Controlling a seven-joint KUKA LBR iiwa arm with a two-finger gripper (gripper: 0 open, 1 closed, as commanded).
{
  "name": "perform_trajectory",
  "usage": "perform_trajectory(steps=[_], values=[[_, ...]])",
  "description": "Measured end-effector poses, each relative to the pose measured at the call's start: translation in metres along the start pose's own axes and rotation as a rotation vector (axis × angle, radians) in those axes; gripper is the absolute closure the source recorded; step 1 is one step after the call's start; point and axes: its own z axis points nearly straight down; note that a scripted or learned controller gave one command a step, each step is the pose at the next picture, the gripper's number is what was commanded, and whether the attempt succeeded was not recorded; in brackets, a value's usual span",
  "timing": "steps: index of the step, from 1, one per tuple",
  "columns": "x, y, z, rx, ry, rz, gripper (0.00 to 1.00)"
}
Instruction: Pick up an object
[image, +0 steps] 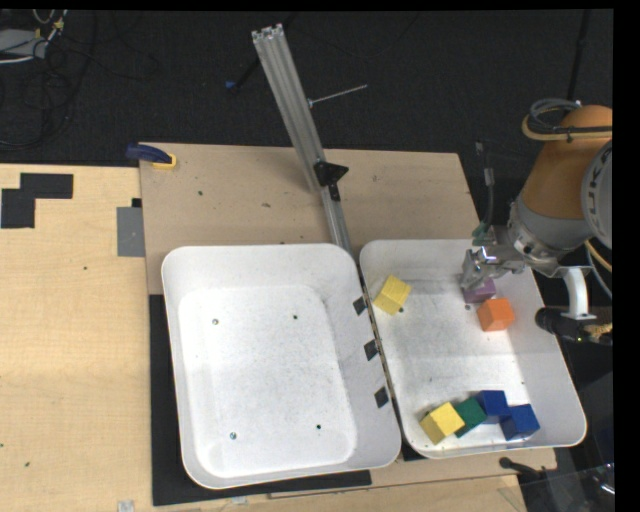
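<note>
My gripper (481, 270) hangs over the far right part of the right bin (560, 375), on the grey arm with its orange band. Directly under its tip lies a small purple block (482, 289), partly covered by it; whether they touch I cannot tell. An orange block (495, 315) lies just in front of the purple one, almost against it. A yellow block (392, 295) rests near the bin's left wall.
At the right bin's front lie a yellow block (440, 422), a green block (468, 413) and two blue blocks (491, 403) (519, 422), close together. The left bin (180, 275) stands alongside. A slanted metal rail (300, 120) rises behind the bins.
</note>
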Motion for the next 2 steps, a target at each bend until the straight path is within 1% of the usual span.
perform_trajectory(steps=[1,2], values=[[-0.007,-0.003,-0.061,0.0,-0.001,0.003,1.0],[-0.009,-0.002,-0.109,0.0,0.0,-0.001,1.0]])
